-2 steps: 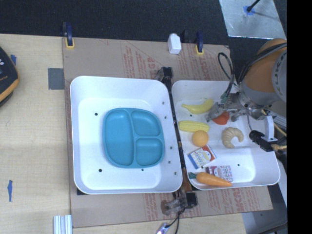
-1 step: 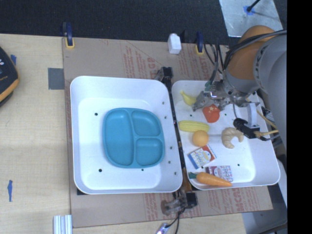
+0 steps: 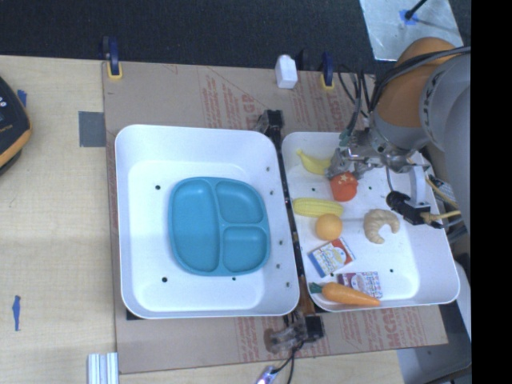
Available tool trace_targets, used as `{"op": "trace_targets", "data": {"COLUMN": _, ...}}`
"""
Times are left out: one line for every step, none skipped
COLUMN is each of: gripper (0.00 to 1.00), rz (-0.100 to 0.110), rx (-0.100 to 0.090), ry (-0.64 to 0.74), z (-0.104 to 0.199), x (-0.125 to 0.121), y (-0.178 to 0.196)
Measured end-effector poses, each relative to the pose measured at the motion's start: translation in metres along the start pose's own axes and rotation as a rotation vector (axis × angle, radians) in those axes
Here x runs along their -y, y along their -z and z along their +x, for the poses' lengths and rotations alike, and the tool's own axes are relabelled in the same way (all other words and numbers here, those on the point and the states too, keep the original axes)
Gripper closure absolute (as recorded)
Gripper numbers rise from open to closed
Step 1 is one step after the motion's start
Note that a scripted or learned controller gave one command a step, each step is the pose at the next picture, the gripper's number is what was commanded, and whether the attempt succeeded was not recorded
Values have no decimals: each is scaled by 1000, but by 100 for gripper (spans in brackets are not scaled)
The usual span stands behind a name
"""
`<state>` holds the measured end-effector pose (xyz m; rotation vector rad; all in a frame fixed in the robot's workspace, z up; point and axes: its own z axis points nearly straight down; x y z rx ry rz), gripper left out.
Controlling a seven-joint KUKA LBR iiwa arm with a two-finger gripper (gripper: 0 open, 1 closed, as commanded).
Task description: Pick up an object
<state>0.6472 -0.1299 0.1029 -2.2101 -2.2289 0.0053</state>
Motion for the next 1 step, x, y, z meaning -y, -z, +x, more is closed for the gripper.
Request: {"op": "trace_targets", "data": {"gripper": 100, "rz": -3, "rx": -2, "ry": -3, "z": 61, "x": 30, "y": 90}}
